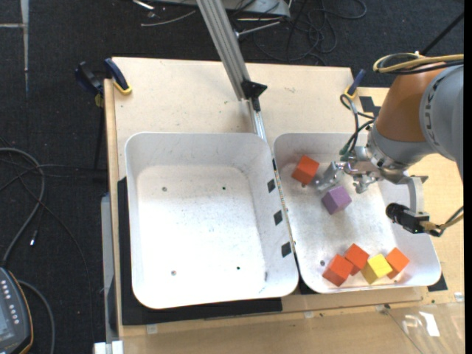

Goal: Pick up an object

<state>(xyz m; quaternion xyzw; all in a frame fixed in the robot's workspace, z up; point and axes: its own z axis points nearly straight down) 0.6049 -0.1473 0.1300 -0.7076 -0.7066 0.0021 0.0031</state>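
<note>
one pincer (330, 178) hovers just above the purple cube (337, 199).

Fixed overhead camera — slanted, both bins (199, 150)

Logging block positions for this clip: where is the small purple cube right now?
The small purple cube lies in the right-hand white bin, near its middle, just below the end effector and down-right of the lone orange cube.

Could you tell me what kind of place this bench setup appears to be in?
Most likely a robotics lab: a robot arm reaches over two white bins on a wooden bench, with coloured blocks in the right bin and loose cables on the dark floor.
</note>
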